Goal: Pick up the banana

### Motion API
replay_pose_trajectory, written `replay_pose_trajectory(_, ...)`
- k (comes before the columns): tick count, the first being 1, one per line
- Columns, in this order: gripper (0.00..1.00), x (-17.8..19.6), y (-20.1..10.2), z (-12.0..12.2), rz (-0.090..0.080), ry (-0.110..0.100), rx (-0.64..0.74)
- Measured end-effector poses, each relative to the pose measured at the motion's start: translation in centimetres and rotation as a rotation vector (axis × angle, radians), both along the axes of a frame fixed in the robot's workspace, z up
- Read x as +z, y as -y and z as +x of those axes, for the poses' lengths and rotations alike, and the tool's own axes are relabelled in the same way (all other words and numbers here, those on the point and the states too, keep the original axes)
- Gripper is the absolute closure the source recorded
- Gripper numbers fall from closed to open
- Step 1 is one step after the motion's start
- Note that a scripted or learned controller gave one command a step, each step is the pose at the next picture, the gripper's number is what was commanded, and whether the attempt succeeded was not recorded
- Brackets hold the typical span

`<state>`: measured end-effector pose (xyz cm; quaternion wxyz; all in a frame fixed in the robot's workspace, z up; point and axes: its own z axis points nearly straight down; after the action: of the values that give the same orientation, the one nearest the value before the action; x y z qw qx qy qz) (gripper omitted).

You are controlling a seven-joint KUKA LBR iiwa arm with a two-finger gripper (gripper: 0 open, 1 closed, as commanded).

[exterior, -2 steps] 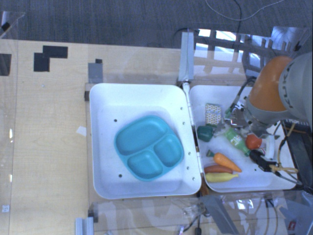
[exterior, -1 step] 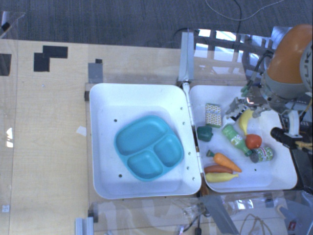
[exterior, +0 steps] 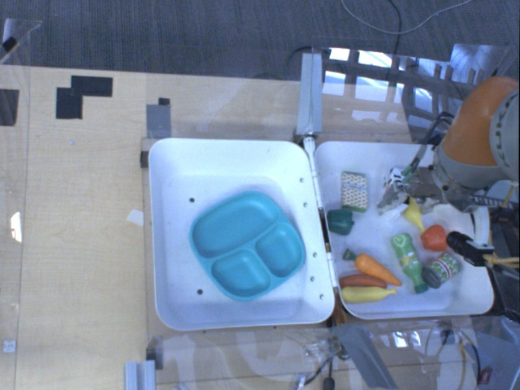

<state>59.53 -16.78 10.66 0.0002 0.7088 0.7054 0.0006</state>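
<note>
At the near edge of the right bin [exterior: 467,305] lies the banana [exterior: 367,294], flat on the white floor with its length running left to right, close to the bin's front left corner. A red-brown sausage [exterior: 362,281] rests just behind it, touching or nearly so, and a carrot [exterior: 377,269] lies aslant beyond that, its green top pointing left. To the right a green bottle [exterior: 408,261] lies on its side, with a small can [exterior: 443,269] beside its lower end and a red tomato [exterior: 435,237] just behind the can. Farther in, a dark green pepper [exterior: 340,220] sits by the bin's left wall, and a patterned sponge [exterior: 353,190] lies behind it.

The gripper [exterior: 396,193] hangs over the back half of the same bin, well apart from the banana, with a small yellow item [exterior: 414,214] just below and to its right; whether the fingers are spread or closed cannot be made out. The grey arm [exterior: 475,165] with its orange band [exterior: 479,128] enters from the right.

In the left bin [exterior: 175,242] a blue three-part tray [exterior: 248,244] lies tilted to the view. Both bins sit on a pale wooden table [exterior: 73,218].
</note>
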Motion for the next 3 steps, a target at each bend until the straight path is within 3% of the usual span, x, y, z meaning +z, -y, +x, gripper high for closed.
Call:
replay_pose_trajectory(1,0.0,-1.6,3.0,1.9,0.001,0.007,0.018)
replay_pose_trajectory(2,1.0,-0.6,3.2,1.7,0.001,-0.004,0.019)
replay_pose_trajectory(3,1.0,2.8,3.7,2.8,-0.001,-0.001,0.159)
